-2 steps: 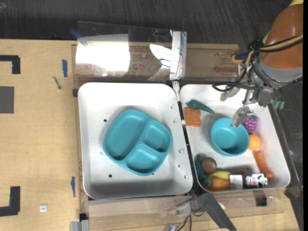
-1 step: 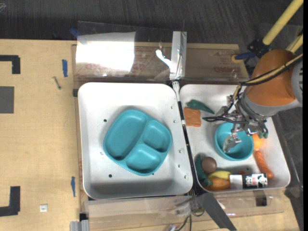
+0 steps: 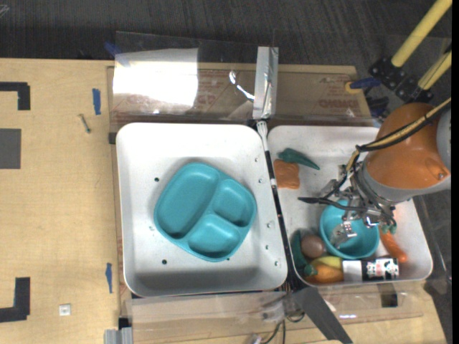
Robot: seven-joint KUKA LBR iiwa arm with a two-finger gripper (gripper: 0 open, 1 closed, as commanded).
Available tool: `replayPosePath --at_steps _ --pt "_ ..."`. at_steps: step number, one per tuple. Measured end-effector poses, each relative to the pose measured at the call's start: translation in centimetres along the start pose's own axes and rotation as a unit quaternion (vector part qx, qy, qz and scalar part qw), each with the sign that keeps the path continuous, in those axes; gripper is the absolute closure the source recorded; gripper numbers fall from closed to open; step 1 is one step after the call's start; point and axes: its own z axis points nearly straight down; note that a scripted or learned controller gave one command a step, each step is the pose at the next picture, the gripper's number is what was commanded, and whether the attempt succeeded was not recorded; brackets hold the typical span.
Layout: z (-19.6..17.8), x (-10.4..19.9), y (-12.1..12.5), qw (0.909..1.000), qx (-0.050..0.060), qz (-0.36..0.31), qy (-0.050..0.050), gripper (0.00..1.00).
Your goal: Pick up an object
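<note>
My gripper (image 3: 349, 228) hangs over a small teal bowl (image 3: 349, 236) in the right bin (image 3: 315, 143), its metal fingers reaching down into the bowl. The grey arm with its orange band (image 3: 409, 149) comes in from the right and hides the bin's right side. Around the bowl lie a brown egg-shaped object (image 3: 311, 246), a yellow and orange toy (image 3: 325, 267), a white bottle with a dark label (image 3: 370, 269) and an orange carrot (image 3: 394, 246). An orange block (image 3: 287, 175) and a teal pepper-like piece (image 3: 298, 158) lie at the bin's far left.
The left bin (image 3: 136, 156) holds a teal divided plate (image 3: 206, 210) at its middle. A metal divider (image 3: 265, 83) stands behind the two bins. Yellow rods (image 3: 427, 20) cross the top right corner.
</note>
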Motion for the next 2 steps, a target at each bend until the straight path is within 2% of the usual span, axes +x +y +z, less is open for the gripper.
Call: replayPosePath --at_steps 1,2 --pt "-0.87 1.87 1.16 0.9982 0.004 -0.055 -0.025 0.00" --pt "-0.64 1.47 1.67 0.9970 0.005 -0.075 -0.018 0.00"
